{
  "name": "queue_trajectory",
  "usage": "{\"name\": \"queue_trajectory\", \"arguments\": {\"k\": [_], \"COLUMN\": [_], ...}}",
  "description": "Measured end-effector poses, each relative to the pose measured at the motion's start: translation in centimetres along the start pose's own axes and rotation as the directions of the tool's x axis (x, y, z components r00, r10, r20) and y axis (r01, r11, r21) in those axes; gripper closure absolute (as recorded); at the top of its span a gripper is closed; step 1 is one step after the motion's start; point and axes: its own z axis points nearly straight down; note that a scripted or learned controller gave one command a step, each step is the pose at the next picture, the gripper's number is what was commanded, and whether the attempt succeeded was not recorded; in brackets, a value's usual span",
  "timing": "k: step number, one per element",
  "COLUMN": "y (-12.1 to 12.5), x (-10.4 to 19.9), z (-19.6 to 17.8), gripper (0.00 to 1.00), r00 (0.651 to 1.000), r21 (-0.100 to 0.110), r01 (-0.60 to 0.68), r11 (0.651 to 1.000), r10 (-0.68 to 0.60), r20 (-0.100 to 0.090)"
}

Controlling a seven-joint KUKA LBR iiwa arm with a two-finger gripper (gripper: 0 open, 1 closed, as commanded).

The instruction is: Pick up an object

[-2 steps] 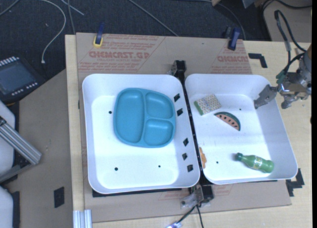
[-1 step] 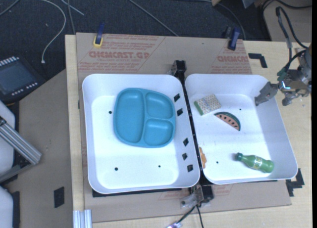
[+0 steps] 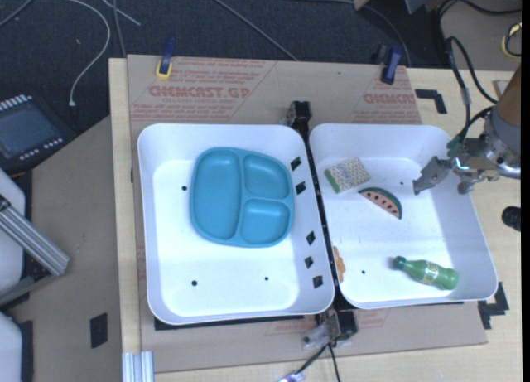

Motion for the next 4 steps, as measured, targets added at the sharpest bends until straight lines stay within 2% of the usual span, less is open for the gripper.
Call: {"name": "queue_trajectory", "arguments": {"k": [2,3,4], "y": [1.0,1.1,1.7], "x": [0.6,0.5,0.8], "z": [10.8,9.3,2.9], "gripper": [0.0,1.0,1.0], "r00": [1.0,1.0,1.0], "r21": [0.0,-0.007,-0.013], "r01": [0.0,0.0,0.002], "r11": [1.0,1.0,1.0], "r10": [0.0,0.0,-0.002], "r20": [0.0,0.002,0.005]}}
